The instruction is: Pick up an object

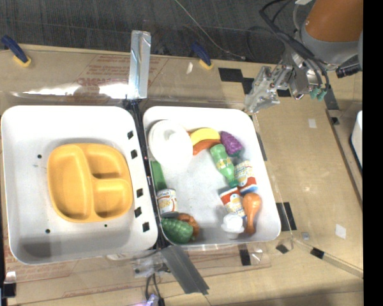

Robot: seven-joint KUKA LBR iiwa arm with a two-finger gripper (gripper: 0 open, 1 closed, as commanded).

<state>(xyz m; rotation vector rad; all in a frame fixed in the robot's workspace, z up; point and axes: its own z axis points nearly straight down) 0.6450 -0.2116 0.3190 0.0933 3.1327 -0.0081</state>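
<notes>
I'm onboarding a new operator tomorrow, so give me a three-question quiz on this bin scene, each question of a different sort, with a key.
1. True or false: the yellow divided tray lies in the left bin.
2. Multiple choice: where is the gripper? A) above the yellow tray B) just outside the right bin's far right corner C) down among the toys.
3. Fill in: the purple grapes lie just right of the yellow ____.

Key: 1 true; 2 B; 3 banana.
</notes>
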